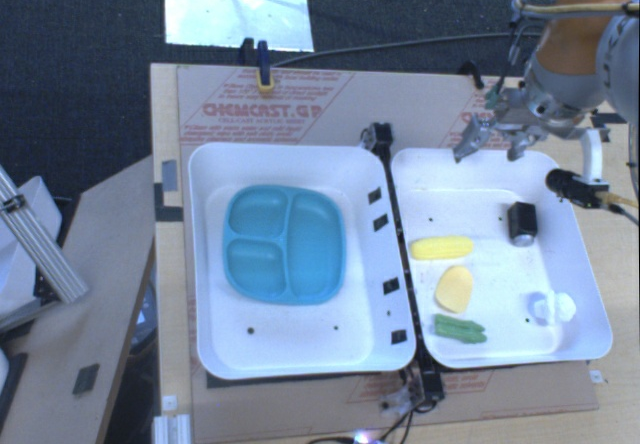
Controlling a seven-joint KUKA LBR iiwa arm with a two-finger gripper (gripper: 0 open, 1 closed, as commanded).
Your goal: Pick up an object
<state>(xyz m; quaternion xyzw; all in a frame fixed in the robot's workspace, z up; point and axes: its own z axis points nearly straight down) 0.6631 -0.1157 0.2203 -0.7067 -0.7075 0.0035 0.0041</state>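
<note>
— Yellow corn cob (441,248) lies crosswise mid right bin (590,332). Where's the gripper (494,143)?
— Above the far rim, fingers spread, empty; the cob sits nearer the camera, slightly left.

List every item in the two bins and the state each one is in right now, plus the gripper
Blue divided plate: flat in left bin.
Yellow corn: lying in right bin.
Yellow wedge: lying flat.
Green pod: lying flat.
Dark can: on its side.
Clear cup: tipped over.
Gripper: open, holding nothing.
</note>
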